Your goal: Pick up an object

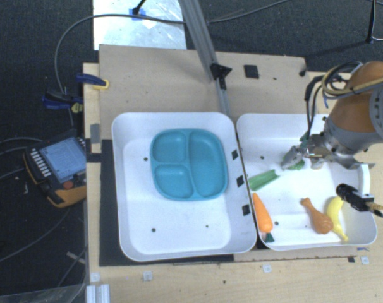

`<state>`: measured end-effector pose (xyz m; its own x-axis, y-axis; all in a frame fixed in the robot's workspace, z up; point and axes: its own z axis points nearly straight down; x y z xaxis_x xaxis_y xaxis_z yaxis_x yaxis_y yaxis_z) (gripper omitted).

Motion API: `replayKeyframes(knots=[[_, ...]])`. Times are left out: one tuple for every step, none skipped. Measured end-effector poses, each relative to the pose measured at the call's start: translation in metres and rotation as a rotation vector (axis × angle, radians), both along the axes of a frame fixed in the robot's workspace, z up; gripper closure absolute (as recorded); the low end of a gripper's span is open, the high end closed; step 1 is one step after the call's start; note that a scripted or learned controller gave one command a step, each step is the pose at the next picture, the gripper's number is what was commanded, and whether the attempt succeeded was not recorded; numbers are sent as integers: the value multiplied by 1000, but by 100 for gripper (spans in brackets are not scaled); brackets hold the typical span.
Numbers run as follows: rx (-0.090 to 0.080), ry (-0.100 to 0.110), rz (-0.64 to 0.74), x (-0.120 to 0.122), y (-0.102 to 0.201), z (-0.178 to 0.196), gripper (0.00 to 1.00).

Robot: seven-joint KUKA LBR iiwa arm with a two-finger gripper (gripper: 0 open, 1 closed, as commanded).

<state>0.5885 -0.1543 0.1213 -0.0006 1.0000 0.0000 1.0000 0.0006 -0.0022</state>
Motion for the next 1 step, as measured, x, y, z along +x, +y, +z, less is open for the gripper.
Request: replayKeyframes(knots=[[-1,-6,0,2,0,-36,0]])
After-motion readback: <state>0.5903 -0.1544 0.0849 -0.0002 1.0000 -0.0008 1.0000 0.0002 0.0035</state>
